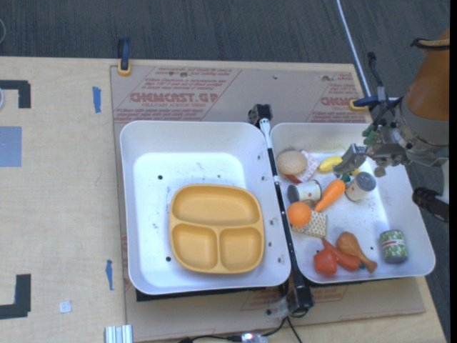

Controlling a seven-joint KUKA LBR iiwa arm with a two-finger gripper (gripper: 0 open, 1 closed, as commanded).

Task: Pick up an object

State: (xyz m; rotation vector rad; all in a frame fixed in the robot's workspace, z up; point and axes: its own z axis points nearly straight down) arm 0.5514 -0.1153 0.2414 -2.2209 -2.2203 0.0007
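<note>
Orange plastic carrot (330, 194) lies in the right bin (421, 263), at the frame's right of centre, among some 10 toy foods. The gripper (360, 159) hangs just above it, near the yellow banana (329, 164) and a small grey-capped can (362, 184); whether its fingers are open or closed I cannot tell. A clean pick likely means descending straight over 1 item, clear of neighbours.

Glossy white plastic bins (136, 191) sit on brown printed cardboard (214, 91) over a pale matt wooden bench (57, 213).
</note>
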